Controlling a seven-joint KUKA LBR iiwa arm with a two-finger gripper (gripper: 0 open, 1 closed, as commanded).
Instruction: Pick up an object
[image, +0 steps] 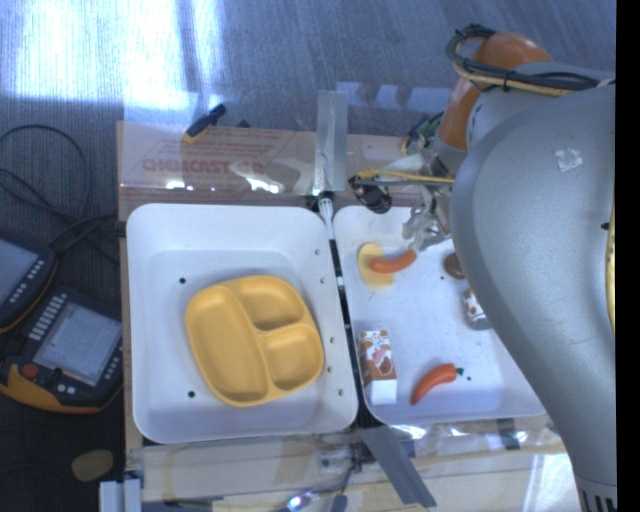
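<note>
My gripper (423, 226) hangs over the far part of the right bin (440, 325), just right of and above an orange sausage-shaped piece (392, 262) that lies across a pale yellow round piece (373, 266). Nearer the front lie a brown and white carton (377, 365) and an orange chili-shaped piece (435, 381). A small brown object (473, 308) sits at the edge of the arm, and another brown piece (453, 265) is partly hidden by it. The grey arm (540, 250) covers the right side of the bin.
The left bin (160, 250) holds a yellow divided plate (255, 337). A metal divider rail (338, 290) runs between the bins. A cardboard sheet (220, 160) lies behind them, and a teach pendant (60, 345) sits off the bench at the left.
</note>
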